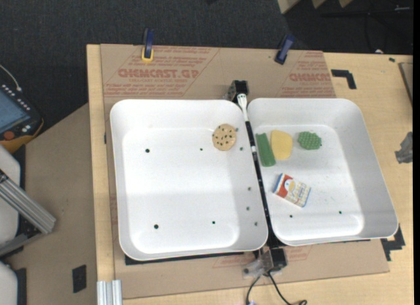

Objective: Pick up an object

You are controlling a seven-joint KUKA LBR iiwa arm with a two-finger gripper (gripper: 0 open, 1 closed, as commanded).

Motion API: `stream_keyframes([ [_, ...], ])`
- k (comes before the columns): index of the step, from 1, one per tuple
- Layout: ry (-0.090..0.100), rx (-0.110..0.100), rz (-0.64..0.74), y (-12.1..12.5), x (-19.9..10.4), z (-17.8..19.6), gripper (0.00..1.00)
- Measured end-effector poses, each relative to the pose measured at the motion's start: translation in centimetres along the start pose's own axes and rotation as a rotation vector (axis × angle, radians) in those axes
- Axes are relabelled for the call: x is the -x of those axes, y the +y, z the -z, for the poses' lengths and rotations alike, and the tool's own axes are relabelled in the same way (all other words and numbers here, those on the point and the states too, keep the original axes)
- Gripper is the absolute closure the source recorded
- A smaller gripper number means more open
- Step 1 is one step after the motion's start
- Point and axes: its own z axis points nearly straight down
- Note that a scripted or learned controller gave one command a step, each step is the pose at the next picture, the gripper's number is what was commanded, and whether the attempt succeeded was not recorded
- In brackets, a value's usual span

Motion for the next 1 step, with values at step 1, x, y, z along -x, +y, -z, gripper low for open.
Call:
stream_keyframes([
  [1,0.004,0.0,0.013,0.34,-10.27,-1.42,1.0],
])
